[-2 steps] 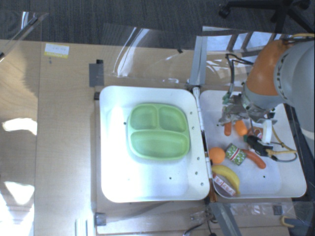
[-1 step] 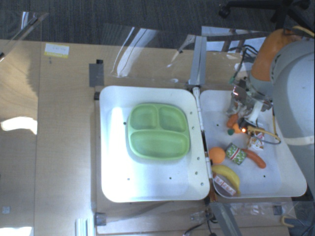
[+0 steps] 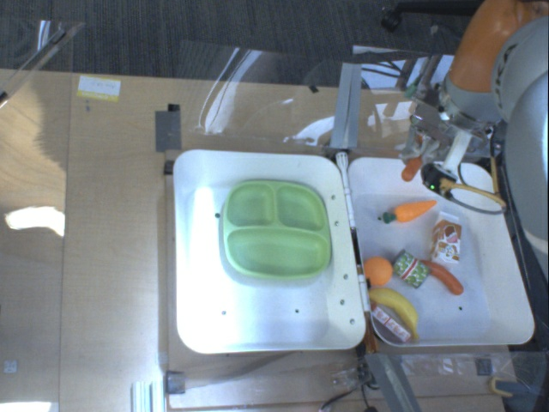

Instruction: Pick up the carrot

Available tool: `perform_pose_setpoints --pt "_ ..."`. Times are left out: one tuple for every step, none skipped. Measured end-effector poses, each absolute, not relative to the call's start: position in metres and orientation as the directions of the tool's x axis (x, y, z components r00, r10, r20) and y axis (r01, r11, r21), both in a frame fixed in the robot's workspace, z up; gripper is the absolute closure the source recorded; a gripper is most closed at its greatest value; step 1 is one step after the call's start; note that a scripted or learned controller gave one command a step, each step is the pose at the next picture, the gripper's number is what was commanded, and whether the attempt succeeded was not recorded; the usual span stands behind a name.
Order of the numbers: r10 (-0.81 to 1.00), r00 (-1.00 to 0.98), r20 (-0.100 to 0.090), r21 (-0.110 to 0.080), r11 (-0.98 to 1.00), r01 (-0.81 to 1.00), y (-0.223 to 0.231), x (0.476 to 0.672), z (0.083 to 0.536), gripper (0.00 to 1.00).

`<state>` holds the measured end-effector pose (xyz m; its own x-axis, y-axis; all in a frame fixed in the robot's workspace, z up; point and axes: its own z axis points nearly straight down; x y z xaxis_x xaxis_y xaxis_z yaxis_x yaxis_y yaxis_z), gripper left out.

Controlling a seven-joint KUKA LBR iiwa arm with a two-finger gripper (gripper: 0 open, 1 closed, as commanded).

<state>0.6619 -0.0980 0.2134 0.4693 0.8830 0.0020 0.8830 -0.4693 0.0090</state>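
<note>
The carrot lies flat on the floor of the right-hand bin, tilted a little, its green stub toward the view's left and its tip toward the right. Nothing touches it, so the pick is not yet done. By my reading the approach is only partly made, and the descent, the grasp and the lift are all left.

Below the carrot and apart from it sit a small printed carton, a green can, an orange fruit and a reddish sausage-shaped piece. Farther below the carrot, a banana rests at the bin's near edge. To the carrot's left, across the divide between the bins, a green divided plate sits in the other bin.

Above the carrot, toward the far rim, hangs the gripper, near the carrot but not over it. A small orange-red piece that I cannot identify shows just beside it. Whether the jaws are apart or together cannot be told here. The arm comes in from the carrot's upper right, its orange band high and the wrist angled down toward the bin.
</note>
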Motion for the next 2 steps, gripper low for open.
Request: perform_pose_setpoints --pt "0.944 0.329 0.002 0.010 -0.329 0.944 -0.013 0.668 0.275 1.00" --pt "0.979 0.203 0.001 0.002 -0.203 0.979 0.006 0.639 0.214 1.00"
